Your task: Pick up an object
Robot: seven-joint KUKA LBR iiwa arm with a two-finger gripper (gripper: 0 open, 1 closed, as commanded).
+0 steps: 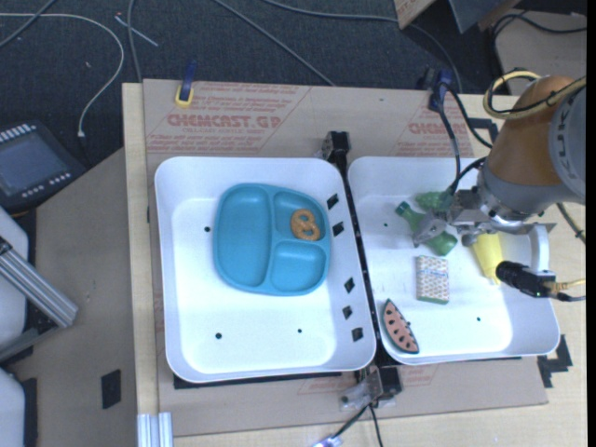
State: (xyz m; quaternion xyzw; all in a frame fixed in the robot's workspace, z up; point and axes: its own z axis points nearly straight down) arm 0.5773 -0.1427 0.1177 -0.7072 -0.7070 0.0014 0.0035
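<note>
Grey arm (pixel 570 147), orange band (pixel 531 152), metallic end effector (pixel 438 226)

I'm working in a robotics lab: a board-covered worktop (pixel 279 110) clamped in place, loose cables (pixel 93 26) on dark carpet (pixel 279 7), a monitor (pixel 33 161) alongside.

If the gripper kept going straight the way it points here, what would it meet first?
Most likely the green toy in the right white bin: the gripper points toward the picture's left, already at that toy. Depth is unclear from above.

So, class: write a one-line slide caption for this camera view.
Grey arm's gripper reaches green toy; pretzel sits in blue divided plate.
</note>
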